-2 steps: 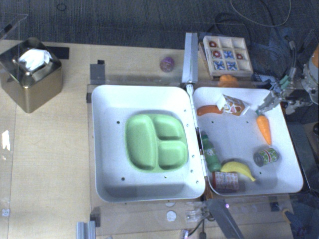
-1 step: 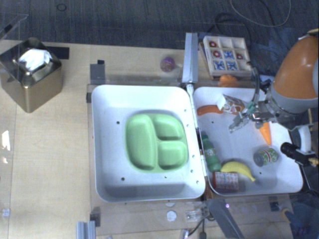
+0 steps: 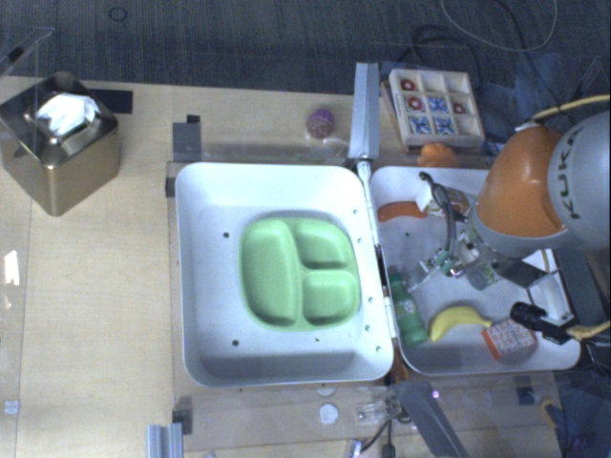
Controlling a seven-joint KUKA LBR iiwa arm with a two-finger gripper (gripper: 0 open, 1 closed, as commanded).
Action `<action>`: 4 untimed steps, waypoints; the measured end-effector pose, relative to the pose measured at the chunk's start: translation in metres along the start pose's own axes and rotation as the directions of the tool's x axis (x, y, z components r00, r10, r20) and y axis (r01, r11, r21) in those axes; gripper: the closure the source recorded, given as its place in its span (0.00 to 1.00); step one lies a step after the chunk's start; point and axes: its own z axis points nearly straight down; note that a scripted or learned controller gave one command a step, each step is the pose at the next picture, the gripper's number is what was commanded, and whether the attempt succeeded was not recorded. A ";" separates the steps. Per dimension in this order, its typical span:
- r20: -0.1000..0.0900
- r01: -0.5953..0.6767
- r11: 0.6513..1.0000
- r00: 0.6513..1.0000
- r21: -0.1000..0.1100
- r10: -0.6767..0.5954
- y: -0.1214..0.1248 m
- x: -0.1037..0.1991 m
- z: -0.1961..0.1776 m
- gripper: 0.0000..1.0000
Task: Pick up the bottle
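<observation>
Camera view: the green bottle [image 3: 409,311] is seen lying along the left wall of the right bin [image 3: 477,364], beside a banana [image 3: 456,322]. The gripper [image 3: 447,259] is hung above it; its grip cannot be told. Next, lowering onto the bottle is needed.

Pale wooden bench [image 3: 86,332], dark carpet [image 3: 239,17]

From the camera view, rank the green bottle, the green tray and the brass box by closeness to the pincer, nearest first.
Pincer sits in the right bin.
1. Green bottle: same bin, by its left wall, just below-left.
2. Green tray: in the left bin.
3. Brass box: far left on the bench.
</observation>
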 end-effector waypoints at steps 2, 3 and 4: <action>-0.001 -0.066 0.998 0.998 0.001 0.066 -0.029 0.070 -0.086 0.00; 0.005 -0.055 0.998 0.998 -0.009 0.055 -0.048 0.022 0.008 0.00; 0.014 -0.054 0.998 0.998 -0.021 0.054 -0.043 0.020 -0.005 1.00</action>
